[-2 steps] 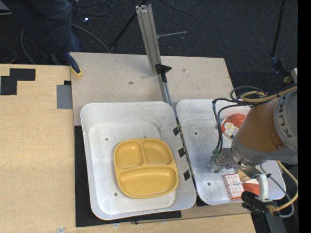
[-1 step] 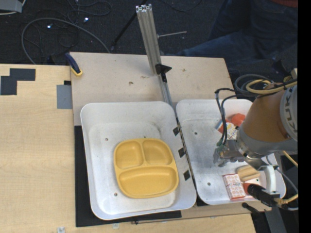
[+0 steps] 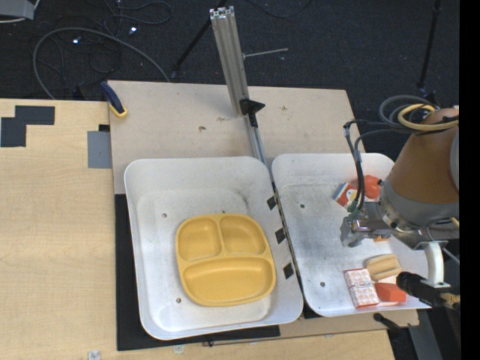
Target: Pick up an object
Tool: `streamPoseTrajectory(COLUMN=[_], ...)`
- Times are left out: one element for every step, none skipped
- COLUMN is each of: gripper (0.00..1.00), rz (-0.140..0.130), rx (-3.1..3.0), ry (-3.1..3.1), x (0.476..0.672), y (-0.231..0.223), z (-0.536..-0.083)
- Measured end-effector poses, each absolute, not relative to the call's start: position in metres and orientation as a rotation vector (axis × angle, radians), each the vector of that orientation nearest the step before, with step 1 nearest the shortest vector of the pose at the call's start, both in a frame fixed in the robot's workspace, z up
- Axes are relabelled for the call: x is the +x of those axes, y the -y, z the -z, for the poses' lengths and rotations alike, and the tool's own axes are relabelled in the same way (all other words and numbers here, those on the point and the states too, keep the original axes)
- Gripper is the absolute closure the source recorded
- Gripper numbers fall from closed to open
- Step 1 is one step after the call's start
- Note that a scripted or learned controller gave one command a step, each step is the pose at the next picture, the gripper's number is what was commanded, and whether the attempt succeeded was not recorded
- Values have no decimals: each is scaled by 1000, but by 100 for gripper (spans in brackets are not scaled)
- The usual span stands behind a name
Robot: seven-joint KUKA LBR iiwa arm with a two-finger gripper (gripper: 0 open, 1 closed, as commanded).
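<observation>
Far to the left of the pincer (image 3: 358,229) lies a yellow divided plate (image 3: 224,259), stiff and probably slippery; its rim is the best hold. Just below-right of the pincer lie a light wooden block (image 3: 382,266) and a small red-white box (image 3: 362,287). How wide the pincer stands, I cannot tell.

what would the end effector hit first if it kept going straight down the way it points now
Most likely the bare floor of the right-hand shallow white bin: the end effector points down at it, beside a small red-and-white object. Depth is hard to judge.
</observation>
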State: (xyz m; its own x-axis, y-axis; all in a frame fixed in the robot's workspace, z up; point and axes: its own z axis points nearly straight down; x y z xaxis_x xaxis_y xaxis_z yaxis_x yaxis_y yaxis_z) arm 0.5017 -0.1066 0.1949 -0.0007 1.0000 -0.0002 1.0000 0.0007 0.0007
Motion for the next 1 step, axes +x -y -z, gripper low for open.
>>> streamPoseTrajectory(gripper=[100], rz=[-2], rx=[2219], ry=[-2221], x=[497], y=[116], z=[-244])
